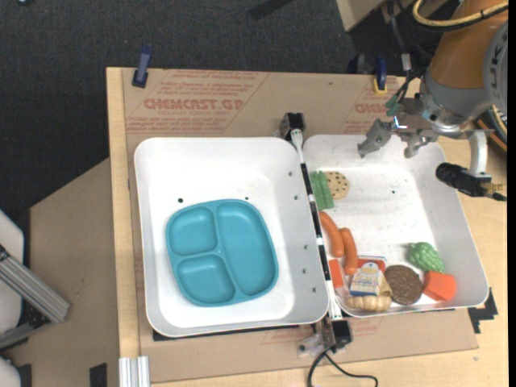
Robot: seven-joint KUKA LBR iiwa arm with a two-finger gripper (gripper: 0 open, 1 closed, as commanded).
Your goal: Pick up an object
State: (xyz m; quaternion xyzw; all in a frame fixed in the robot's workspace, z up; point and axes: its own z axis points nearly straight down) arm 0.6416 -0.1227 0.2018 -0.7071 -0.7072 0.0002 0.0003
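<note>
Gripper (397, 141) is seen above the far edge of the right bin (451, 216) — fingers spread apart, nothing held between them. Toy food (379, 276) is clustered along the bin's near and left sides; a teal tray (222, 251) is seen in the left bin (153, 176).

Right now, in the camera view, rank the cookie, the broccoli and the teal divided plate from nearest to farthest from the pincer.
From the pincer, above the right bin's far end:
1. Cookie, right bin's far-left corner.
2. Broccoli, right bin's near-right side.
3. Teal divided plate, in the left bin.
</note>
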